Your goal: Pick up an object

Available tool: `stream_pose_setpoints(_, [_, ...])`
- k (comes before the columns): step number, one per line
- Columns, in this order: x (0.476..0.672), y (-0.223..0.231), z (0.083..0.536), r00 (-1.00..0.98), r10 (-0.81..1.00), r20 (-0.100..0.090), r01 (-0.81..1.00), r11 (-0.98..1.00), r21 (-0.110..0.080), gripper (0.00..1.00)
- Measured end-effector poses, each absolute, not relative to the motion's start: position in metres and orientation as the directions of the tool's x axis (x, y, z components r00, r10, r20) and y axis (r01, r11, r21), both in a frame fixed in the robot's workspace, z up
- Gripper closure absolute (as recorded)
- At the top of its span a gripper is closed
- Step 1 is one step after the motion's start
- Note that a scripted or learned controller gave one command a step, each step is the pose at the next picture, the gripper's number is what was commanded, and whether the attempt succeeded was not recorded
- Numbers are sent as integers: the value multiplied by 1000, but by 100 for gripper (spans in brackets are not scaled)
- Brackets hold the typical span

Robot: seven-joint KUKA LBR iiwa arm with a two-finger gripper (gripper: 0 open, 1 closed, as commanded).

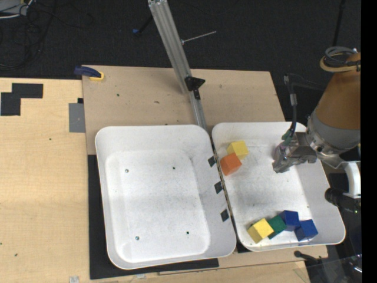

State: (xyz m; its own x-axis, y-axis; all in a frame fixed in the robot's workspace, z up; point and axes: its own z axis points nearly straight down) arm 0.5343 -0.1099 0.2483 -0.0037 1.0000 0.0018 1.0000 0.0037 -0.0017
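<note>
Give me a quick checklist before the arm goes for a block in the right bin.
1. Blocks inside right bin: ok.
2. Gripper above that bin: ok.
3. Gripper carrying nothing: cannot tell.
4. Orange block apart from others: not ok, yellow block touches it.
5. Near cluster, yellow cube, green block, blue blocks, separated: not ok, packed together.
6. Path from gripper to orange block: ok.

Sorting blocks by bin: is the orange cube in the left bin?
No, the orange cube lies in the right white bin, beside a yellow cube.
</note>
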Motion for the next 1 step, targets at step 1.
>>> stream_pose_setpoints(1, [545, -54, 251, -5, 1000, 2, 1000, 5, -2, 100])
